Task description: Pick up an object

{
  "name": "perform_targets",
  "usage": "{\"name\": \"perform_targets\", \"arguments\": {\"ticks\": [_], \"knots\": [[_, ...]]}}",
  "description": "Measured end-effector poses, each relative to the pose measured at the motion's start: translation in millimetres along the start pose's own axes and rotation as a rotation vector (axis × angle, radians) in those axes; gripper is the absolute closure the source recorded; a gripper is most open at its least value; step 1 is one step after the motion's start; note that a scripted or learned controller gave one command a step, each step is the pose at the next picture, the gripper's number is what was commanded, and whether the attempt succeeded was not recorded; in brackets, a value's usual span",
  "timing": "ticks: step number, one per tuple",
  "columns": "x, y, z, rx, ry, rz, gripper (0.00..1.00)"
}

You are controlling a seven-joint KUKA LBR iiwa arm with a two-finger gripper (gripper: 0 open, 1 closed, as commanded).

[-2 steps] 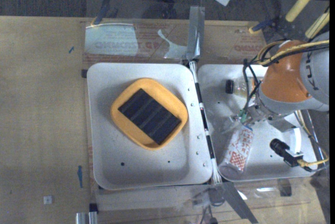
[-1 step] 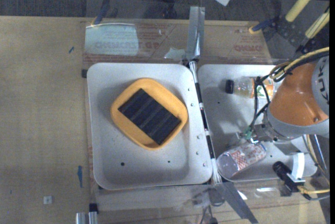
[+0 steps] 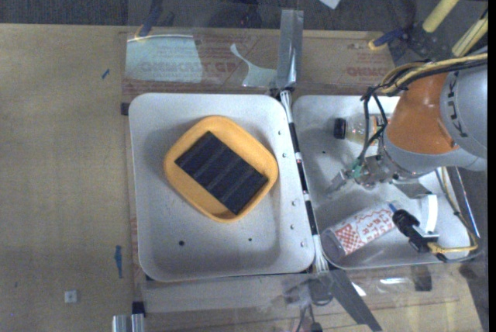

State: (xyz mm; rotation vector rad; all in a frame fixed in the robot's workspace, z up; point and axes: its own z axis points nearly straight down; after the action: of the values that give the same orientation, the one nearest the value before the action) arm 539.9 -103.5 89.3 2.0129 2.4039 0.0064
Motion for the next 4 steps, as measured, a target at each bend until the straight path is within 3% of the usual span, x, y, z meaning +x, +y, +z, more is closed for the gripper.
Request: {"name": "perform_targets", "arguments": {"ticks": [1, 2, 3, 4], "knots": [[-44, 13, -22, 0.005, 0.000, 0.063, 0.00], [-4, 19, -61, 0.007, -0.001, 0.353, 0.00], [11, -22, 1, -0.001, 0.001, 0.274, 0.00], [8, -44, 0, -0.003, 0.001, 0.129, 0.00]]}}
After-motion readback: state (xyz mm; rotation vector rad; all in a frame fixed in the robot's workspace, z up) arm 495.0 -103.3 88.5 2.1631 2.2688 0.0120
